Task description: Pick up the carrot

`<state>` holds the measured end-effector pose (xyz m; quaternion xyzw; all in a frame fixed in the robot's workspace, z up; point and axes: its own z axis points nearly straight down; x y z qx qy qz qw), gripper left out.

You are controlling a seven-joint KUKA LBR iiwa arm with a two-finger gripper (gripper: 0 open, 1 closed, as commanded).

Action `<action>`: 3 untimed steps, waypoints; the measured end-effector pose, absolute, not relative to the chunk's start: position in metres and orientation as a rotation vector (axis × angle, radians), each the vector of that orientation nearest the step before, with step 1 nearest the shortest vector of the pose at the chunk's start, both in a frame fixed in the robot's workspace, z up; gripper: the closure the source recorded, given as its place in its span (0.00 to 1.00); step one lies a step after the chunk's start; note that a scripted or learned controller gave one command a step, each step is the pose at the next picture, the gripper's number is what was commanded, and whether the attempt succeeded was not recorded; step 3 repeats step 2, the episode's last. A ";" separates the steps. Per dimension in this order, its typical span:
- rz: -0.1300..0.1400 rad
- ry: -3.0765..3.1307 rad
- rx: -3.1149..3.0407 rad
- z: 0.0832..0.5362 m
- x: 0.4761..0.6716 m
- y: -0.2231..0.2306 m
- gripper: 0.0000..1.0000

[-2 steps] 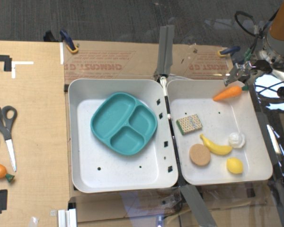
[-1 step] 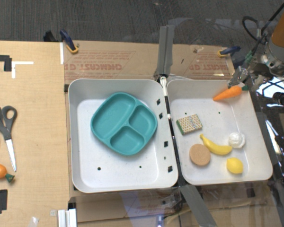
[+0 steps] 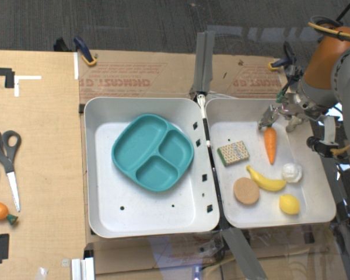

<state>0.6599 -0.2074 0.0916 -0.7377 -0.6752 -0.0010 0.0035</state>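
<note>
We find the carrot (image 3: 270,144) lying in the right bin (image 3: 315,214), tip toward the near side, its top just below the gripper (image 3: 278,116), whose fingers stand apart with nothing between them. Around it we note a patterned block (image 3: 233,152), a banana (image 3: 266,179), a round tan disc (image 3: 246,191), a lemon (image 3: 289,204) and a small white object (image 3: 291,172); none covers the carrot. The left bin (image 3: 99,209) holds a teal divided plate (image 3: 153,151). Scissors (image 3: 6,162) lie on the bench. The cardboard's red lettering reads reversed; we cannot make it out.

bright, even overhead light | soft short shadows | slight glare on white bins (image 3: 99,156) | arm (image 3: 332,63) perhaps blurred
</note>
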 end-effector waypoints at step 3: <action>0.001 -2.001 -2.423 0.183 0.649 -0.154 1.00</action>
